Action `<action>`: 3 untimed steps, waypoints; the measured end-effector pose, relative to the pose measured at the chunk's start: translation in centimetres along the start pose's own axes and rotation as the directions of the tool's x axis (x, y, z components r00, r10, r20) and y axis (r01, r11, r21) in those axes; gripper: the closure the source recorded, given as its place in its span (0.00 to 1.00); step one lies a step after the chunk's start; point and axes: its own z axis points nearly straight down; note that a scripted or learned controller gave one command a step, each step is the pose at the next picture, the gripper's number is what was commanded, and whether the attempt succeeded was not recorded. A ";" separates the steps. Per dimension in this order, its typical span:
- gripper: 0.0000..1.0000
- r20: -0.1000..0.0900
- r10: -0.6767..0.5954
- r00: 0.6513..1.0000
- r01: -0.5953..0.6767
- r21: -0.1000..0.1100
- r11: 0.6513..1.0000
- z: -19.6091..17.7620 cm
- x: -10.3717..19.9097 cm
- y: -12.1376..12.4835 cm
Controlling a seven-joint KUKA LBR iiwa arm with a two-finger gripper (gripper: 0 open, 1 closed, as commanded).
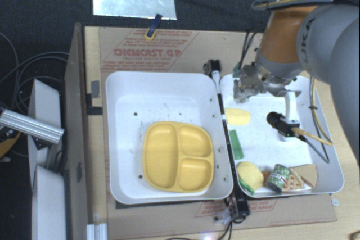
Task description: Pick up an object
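Note:
My gripper (243, 93) hangs over the far left part of the right bin (329, 168), reaching in from the right. Just in front of it a pale yellow flat piece (238, 116) lies on the bin floor, apart from the gripper. A green strip (235, 144) lies along the bin's left wall. At the near edge sit a yellow rounded fruit (251, 175), a green can (277, 177) on its side and a pizza slice (300, 180). Nothing shows in the gripper.
The left bin (126, 98) holds a yellow divided plate (178, 155) at its near right. A black divider (223, 121) runs between the two bins. Cardboard lies under both bins, and cables lie off the bench at the left.

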 end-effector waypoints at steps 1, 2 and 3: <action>1.00 -0.002 -0.005 1.000 0.005 -0.007 1.000 -0.1 1.7 4.6; 1.00 -0.002 -0.005 1.000 0.005 -0.005 1.000 -0.1 3.6 5.5; 1.00 0.000 -0.001 1.000 0.001 -0.003 1.000 -0.1 3.0 5.4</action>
